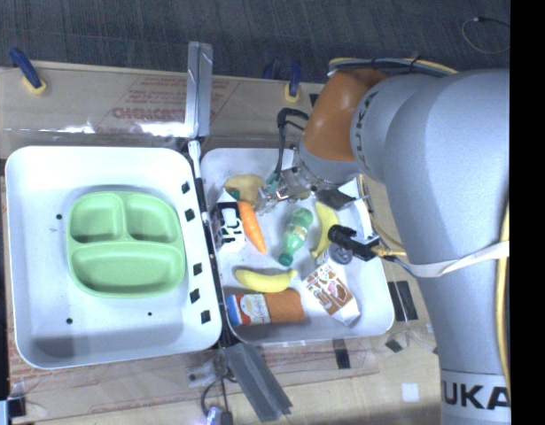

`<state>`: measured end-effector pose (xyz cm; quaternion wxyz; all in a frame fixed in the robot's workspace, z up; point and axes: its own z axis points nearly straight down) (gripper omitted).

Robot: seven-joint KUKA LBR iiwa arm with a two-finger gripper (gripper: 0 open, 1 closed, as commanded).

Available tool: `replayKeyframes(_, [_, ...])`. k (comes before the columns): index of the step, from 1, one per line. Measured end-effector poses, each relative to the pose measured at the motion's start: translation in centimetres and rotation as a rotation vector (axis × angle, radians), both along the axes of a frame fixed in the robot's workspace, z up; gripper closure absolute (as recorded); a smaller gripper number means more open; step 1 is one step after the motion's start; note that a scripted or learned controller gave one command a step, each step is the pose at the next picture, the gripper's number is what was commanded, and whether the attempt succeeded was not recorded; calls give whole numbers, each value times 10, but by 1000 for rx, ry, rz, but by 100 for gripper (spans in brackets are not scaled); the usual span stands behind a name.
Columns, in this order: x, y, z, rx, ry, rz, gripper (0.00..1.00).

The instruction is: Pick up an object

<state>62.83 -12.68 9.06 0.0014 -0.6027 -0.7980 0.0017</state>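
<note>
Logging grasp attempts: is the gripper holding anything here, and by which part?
Cannot be told: the gripper is low in the right white bin near the orange carrot.

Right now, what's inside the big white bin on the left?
The left bin holds a green divided plate, lying flat. Nothing sits in its three compartments. Whatever is under the plate is covered.

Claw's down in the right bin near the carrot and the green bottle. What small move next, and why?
Probably shift the claw slightly toward the carrot before descending: it sits at the bin's far end between the carrot and green bottle, with nothing visibly between its tips.
</note>
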Motion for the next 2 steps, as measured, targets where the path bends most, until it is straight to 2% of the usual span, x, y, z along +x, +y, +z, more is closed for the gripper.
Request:
replayKeyframes(1, [1, -13, 5, -17, -14, -13, 0])
replayKeyframes(2, [-28, 3, 12, -35, -35, 44, 0])
